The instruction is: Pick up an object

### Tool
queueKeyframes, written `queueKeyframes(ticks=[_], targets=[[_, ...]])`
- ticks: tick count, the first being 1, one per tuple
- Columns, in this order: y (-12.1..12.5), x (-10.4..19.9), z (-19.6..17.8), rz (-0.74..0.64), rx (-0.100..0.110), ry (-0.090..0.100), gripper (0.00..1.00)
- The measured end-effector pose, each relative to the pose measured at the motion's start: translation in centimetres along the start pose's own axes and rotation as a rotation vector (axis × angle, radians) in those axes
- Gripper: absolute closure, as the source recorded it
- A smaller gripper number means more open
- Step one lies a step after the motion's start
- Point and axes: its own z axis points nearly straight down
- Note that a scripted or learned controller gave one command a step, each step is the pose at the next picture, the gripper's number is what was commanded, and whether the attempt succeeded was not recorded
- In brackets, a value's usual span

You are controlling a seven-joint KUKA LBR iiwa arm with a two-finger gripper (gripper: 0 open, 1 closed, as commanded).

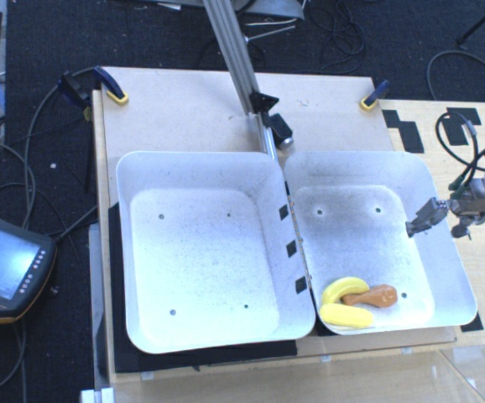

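The tool (434, 214) is seen at the right rim of the right bin (410, 175), and whether it is spread or pressed together cannot be told. Nothing is seen between its tips. Two yellow banana-shaped pieces (344, 302) and an orange-brown drumstick-shaped toy (377, 296) are found touching one another near the front edge of that bin, well apart from the tool, while the left bin (133, 175) is set beside it on the worktop (184, 107).

Open floor is offered across most of the right bin (368, 225); only its near edge is taken up by a yellow banana-shaped piece (343, 302) and an orange-brown piece (377, 296), touching. The middle approach from the far side is barred by a slanted metal pole (238, 57).
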Motion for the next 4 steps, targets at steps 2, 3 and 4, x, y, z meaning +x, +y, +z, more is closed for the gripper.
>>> queueKeyframes(ticks=[2, 3, 4], targets=[[0.8, 0.6, 11.7, 0.0, 0.004, 0.001, 0.0], [0.7, 0.1, 16.0, 0.001, 0.004, 0.001, 0.0], [0.8, 0.1, 14.9, 0.0, 0.0, 0.0, 1.0]])
